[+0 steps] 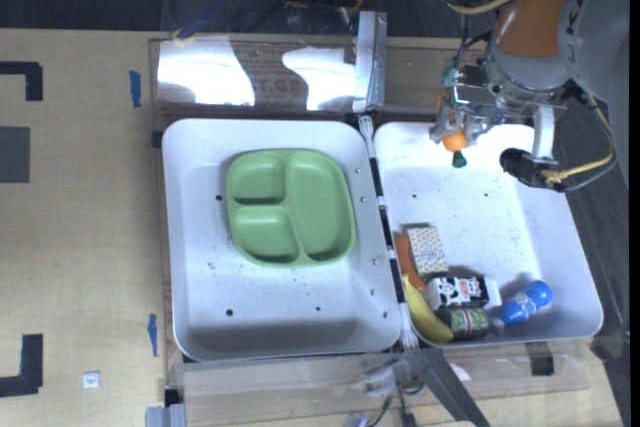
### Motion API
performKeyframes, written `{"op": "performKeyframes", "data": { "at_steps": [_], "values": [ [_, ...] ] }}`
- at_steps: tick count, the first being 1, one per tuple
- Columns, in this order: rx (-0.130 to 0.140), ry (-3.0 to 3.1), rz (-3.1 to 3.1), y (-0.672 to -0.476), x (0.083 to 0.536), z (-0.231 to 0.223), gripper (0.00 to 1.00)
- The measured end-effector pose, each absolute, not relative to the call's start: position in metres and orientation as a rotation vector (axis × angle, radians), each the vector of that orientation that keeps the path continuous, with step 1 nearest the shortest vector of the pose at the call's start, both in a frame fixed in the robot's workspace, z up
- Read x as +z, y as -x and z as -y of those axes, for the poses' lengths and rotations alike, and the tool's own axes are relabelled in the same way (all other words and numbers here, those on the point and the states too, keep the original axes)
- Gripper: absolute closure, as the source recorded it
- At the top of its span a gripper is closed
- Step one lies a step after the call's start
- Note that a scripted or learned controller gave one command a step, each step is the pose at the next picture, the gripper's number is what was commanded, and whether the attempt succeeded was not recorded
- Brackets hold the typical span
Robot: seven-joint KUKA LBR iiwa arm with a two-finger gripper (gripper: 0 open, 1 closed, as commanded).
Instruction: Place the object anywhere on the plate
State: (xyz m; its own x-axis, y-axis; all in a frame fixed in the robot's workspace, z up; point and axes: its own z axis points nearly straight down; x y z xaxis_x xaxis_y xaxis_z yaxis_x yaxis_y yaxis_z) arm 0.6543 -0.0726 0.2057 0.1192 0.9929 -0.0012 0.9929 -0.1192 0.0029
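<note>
Worktop (80,215): carries two white bins side by side.
Plate (290,205): green, sectioned, in the left bin; well apart from the tool.
Tool (455,133): above the right bin's far edge, seemingly clamped on a small orange object (455,141).
Risk: thin grip; the object may drop during the crossing.

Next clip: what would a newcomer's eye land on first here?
Probably the pale green divided plate, lying bare in the left white bin. Next, the grey arm's gripper over the right bin's far edge, a small orange object at its tip, and the toys clustered in that bin's near corner.
</note>
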Motion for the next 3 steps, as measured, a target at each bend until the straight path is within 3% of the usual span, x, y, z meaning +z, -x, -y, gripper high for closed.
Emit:
{"op": "performKeyframes", "data": {
  "at_steps": [1,2,3],
  "values": [
    [-0.003,-2.337,-2.104,-0.627,0.204,-0.034,1.0],
    [-0.003,-2.337,-2.104,-0.627,0.204,-0.034,0.0],
    [-0.001,-2.334,-2.106,-0.628,0.215,-0.035,1.0]
  ]
}}
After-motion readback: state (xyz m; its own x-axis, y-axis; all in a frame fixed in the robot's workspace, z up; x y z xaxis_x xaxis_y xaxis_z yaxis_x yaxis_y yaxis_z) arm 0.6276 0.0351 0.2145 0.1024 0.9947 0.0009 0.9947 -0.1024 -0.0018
